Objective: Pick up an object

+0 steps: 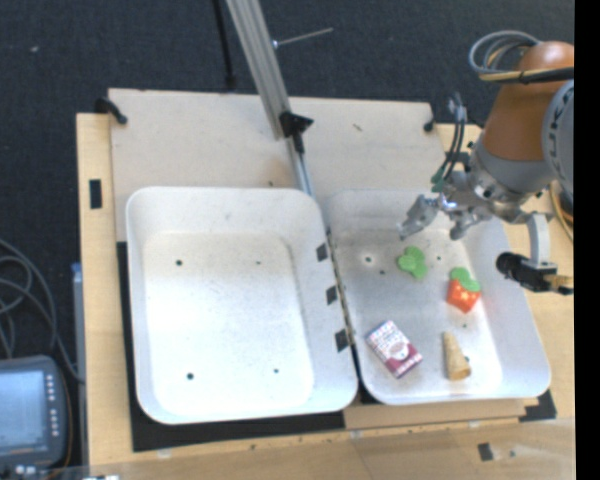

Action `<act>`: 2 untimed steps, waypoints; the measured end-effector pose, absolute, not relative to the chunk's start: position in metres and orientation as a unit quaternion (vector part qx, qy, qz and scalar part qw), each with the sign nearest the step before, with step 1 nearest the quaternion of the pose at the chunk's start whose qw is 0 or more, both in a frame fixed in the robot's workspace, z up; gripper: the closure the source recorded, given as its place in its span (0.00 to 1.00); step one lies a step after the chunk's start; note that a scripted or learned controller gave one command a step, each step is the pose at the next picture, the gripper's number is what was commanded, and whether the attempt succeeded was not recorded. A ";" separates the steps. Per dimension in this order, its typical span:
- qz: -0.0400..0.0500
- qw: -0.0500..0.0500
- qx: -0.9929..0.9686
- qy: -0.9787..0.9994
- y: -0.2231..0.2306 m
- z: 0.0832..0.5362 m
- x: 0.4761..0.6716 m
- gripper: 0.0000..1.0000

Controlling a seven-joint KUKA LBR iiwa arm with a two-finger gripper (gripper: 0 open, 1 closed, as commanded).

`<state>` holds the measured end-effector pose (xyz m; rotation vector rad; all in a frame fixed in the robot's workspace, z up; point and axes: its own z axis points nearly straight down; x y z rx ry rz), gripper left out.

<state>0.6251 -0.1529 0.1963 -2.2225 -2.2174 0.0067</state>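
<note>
My gripper (437, 222) hangs over the far part of the right bin (380, 218), its two fingers spread apart with nothing between them. Just below it lies a small green clover-shaped piece (412, 262). To the right of that sits a red strawberry with a green top (463, 291). Nearer the front lie a pink and white carton (393, 348) and a tan cone-shaped piece (455, 356).
The left bin (230, 298) stands beside the right one, with black clips along the shared rim. A slanted metal pole (265, 63) rises from the back of the bench. A screen and cables sit at the far left, off the bench.
</note>
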 end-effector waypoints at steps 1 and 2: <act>0.002 0.001 -0.709 -0.705 -0.155 0.136 0.631 0.00; -0.001 -0.002 -0.711 -0.703 -0.156 0.151 0.633 1.00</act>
